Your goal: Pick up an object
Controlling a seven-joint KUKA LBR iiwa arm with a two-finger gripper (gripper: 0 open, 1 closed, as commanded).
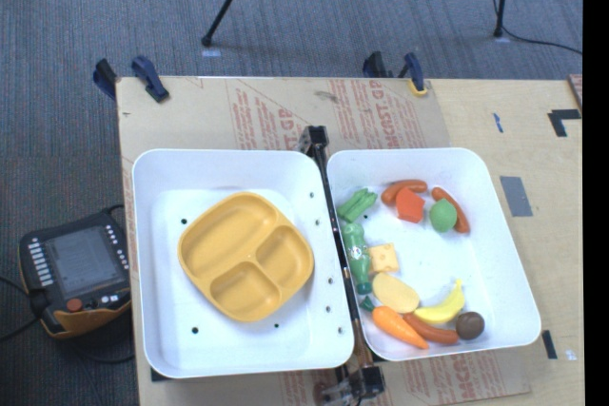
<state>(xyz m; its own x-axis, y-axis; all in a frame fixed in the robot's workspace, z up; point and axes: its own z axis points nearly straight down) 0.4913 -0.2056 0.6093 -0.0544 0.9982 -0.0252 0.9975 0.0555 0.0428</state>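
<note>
Illumination is even, diffuse and moderately bright. The white bins (238,168) are close to overexposure, with faint soft shadows along their inner walls. The yellow tray (245,254) shows no glare. Carpet beyond the surface (285,105) is dimmer. Overall sharpness is low; small items appear soft.

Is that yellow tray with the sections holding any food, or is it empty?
Empty. The yellow divided tray in the left bin shows three bare compartments; all the toy food, like the banana, lies in the right bin.
</note>
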